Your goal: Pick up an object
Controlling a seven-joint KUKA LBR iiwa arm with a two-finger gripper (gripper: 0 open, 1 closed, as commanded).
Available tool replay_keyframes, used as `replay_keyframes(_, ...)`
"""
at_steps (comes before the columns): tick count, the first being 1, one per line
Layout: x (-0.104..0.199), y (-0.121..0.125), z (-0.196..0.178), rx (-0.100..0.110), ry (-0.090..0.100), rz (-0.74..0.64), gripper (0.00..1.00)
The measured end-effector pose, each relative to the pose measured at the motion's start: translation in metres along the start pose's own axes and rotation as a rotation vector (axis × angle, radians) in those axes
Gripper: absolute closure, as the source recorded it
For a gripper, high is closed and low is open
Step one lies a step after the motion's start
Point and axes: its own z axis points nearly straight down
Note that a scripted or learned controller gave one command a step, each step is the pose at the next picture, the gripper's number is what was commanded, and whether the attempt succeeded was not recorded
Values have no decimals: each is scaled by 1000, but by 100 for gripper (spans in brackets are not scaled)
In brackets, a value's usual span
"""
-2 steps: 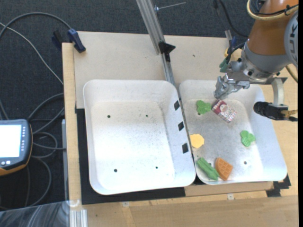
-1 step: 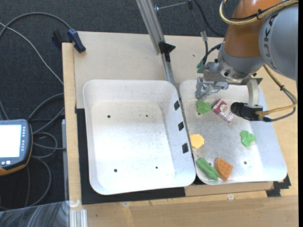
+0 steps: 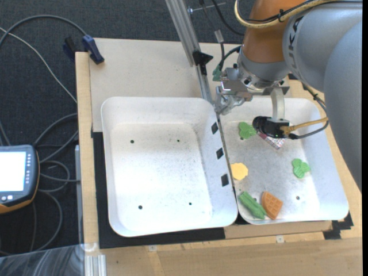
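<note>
Several small objects lie in the right bin. A green piece rests near its upper left and another green piece toward its right side. A yellow piece sits by the divider. A long green piece and an orange waffle-like piece lie at the front edge. My gripper hangs at the upper left corner of the right bin, close to the wall between the bins and a little above and left of the nearest green piece. Nothing is seen held in it.
The left bin stands beside the right one, sharing a raised middle wall. A slanted metal pole rises behind the bins close to the gripper. A small pink-white thing lies partly hidden under the wrist.
</note>
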Motion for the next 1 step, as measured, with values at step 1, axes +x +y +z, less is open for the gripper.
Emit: replay_keyframes(1, 44, 11, 3, 0, 0, 1, 100)
